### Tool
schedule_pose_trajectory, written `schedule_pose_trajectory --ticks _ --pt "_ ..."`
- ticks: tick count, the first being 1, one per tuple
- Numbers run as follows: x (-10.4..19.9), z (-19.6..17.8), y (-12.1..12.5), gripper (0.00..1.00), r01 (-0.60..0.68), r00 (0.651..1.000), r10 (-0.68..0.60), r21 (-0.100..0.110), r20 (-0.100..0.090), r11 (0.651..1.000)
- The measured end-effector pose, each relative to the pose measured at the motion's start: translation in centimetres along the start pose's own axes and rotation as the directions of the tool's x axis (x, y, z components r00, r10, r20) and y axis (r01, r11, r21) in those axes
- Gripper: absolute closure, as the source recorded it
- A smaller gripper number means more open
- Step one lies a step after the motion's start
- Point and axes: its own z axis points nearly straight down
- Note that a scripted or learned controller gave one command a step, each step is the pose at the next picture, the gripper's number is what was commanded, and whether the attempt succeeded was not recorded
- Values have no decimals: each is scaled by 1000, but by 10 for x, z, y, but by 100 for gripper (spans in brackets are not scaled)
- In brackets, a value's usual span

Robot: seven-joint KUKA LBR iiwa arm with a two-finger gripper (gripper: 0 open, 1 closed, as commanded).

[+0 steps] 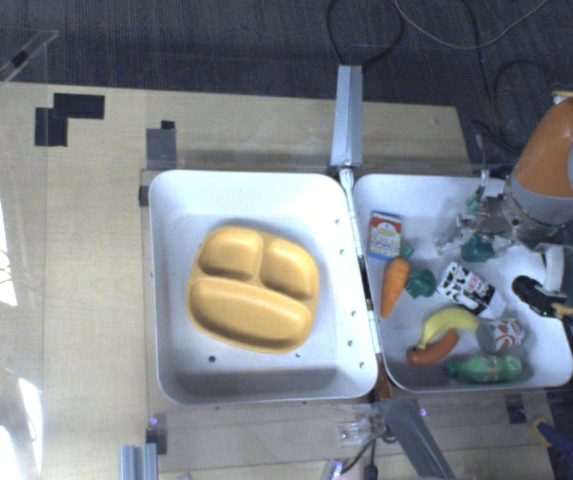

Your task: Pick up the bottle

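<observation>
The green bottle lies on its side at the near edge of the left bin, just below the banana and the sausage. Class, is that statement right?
Not quite. The green bottle lies on its side at the near edge of the right bin, not the left one, just below the banana and the sausage. The camera view shows it.

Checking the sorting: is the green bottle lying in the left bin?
No, the green bottle lies in the right bin, near its front edge.
</observation>
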Motion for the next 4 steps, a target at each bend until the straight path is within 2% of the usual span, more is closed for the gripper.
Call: schedule_pose_trajectory --ticks 1,2,3,4 --pt "1 -11 2 100 3 1000 -3 -5 0 1000" --pt "28 -113 -8 100 -304 953 304 0 1 953" --pt "52 -76 -4 100 -327 945 327 4 1 945" --pt "67 -35 51 100 -175 984 175 0 1 984"
